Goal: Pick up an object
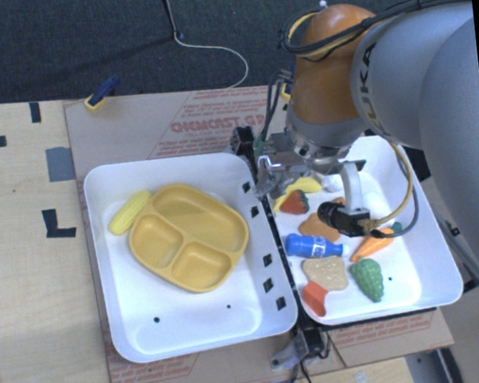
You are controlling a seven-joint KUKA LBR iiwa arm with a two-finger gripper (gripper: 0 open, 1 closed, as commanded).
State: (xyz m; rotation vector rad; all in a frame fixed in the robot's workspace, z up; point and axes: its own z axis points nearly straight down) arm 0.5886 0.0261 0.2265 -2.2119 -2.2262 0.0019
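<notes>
My gripper (288, 181) hangs low over the far left part of the right bin (423, 290), under the orange-banded wrist. Directly beneath it lie a yellow banana-like piece (305, 186) and a small red piece (292, 204). Closer to the front of that bin are a brown piece (316, 226), a blue bottle (312, 245), a tan toast slice (326, 273), a red-orange piece (314, 299), a green vegetable (368, 280) and an orange carrot (375, 245). The wrist hides whatever lies between the gripper's tips.
The left bin (135, 327) holds a yellow divided tray (189, 235) and a yellow corn cob (129, 212) by its far left corner. The two bins' walls meet at the middle (268, 252). A white cable (206, 48) trails behind the bench.
</notes>
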